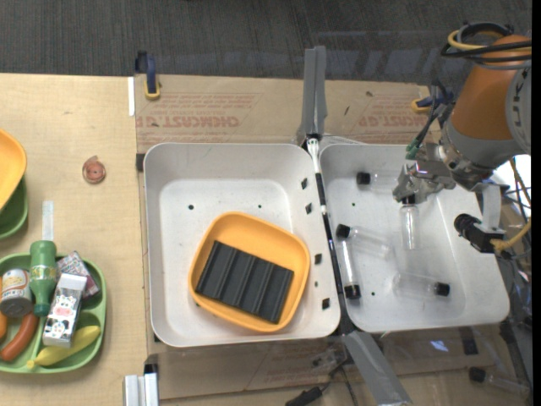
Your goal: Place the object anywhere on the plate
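- Hanging over the right bin [473, 311], well to the right of the plate [221, 227], is the gripper [412, 189], at the end of the grey arm [490, 100] with its orange band.
- State of the gripper: cannot be told from here. The tip is small and cluttered with cabling.
- A clear tube [409, 227] shows directly beneath the gripper, upright or nearly so. It may be in the gripper's hold or merely lying in the bin below it; the view does not settle this.
- The plate is orange with rounded corners and sits in the left bin [169, 193], toward the near side.
- A black ridged block [245, 282] lies flat on the plate, covering much of its centre and lower right.
- A long clear tube with a black cap [347, 265] lies right of the plate, just past the divide between the bins.
- A short clear vial [420, 288] lies farther right of the plate, below the gripper.
- A loose black cap [363, 178] rests up and right of the plate, near the gripper.
- A green tray [93, 337] of toy food, with a green bottle [42, 273], stands on the bench left of the plate, well apart from it.
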Controlling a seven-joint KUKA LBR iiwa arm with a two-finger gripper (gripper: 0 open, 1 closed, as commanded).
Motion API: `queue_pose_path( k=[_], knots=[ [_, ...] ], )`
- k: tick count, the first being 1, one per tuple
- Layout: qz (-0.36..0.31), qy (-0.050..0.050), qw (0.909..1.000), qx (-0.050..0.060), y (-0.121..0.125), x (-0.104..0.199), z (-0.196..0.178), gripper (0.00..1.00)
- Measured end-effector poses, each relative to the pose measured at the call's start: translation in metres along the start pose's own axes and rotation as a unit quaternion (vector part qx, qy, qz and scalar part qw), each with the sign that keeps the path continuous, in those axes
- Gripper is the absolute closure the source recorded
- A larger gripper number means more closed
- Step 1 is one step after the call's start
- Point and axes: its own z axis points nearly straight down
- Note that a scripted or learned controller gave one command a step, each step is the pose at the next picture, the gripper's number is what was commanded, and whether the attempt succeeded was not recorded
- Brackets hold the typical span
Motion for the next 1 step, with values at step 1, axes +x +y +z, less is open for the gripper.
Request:
queue_pose_path(
  k=[1],
  knots=[
    [-0.04,0.0,0.9992,0.001,-0.0965,0.0375,-0.0117,1.0]
  ],
)
